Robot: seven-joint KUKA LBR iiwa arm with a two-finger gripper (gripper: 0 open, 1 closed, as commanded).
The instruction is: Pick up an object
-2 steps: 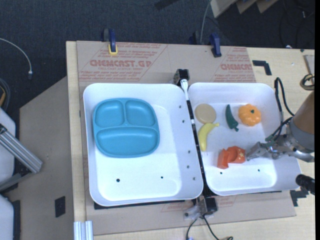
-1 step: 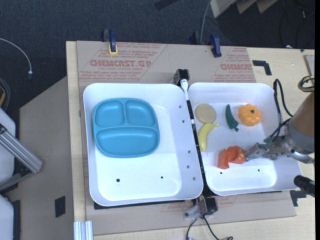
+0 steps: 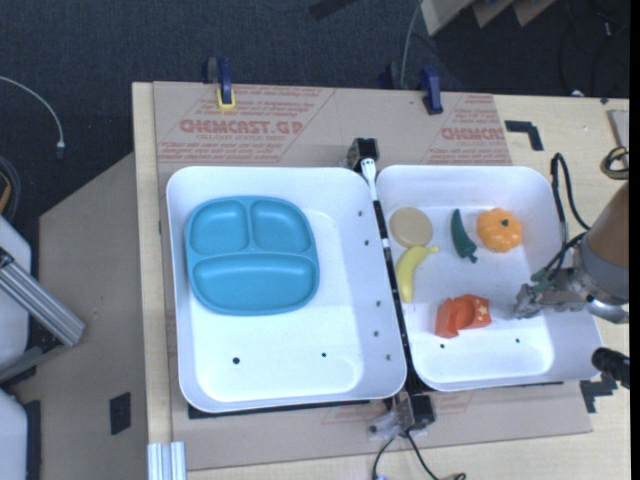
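Note:
The right bin (image 3: pixel 480 363) holds a round tan disc (image 3: pixel 410 227), a yellow banana (image 3: pixel 411 266), a dark green pepper (image 3: pixel 462 236), an orange pumpkin-like piece (image 3: pixel 499 230) and a red piece (image 3: pixel 462 315). My gripper (image 3: pixel 537 299) hangs low over the right side of this bin, to the right of the red piece and apart from it. Nothing shows between its fingers.
The left bin (image 3: pixel 280 358) carries a blue divided plate (image 3: pixel 253 255). A black divider strip runs between the two bins. Blue clamps sit on the bench's far edge. Cables run along the right bin's right rim by the arm.

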